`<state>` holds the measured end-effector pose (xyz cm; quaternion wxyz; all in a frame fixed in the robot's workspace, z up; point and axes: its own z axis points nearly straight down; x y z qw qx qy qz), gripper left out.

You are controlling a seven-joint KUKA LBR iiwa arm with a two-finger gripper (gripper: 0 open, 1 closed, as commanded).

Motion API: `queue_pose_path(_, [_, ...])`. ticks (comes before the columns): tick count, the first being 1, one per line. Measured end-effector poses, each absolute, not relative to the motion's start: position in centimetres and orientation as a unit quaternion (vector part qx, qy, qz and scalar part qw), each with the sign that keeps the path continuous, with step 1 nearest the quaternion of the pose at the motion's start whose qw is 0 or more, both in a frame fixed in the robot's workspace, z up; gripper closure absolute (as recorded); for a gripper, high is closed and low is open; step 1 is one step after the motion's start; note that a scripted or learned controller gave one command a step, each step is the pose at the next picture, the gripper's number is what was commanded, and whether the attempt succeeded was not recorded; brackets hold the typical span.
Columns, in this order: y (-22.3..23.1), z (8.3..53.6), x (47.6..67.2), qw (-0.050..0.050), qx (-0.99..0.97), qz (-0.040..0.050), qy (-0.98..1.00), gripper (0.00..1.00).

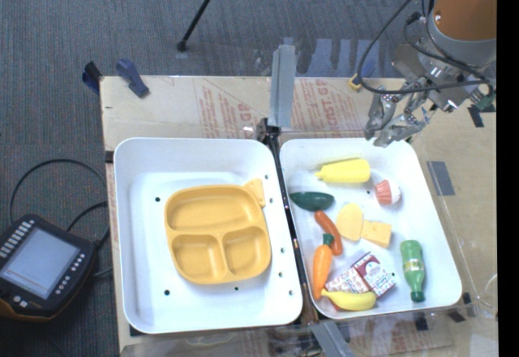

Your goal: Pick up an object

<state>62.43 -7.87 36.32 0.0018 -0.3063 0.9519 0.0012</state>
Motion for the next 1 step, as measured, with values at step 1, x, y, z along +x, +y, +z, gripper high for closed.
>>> queue_pose_path(1, [-7.89, 40.41, 62.29, 0.004, -0.448, 0.0002, 0.894, 1.0])
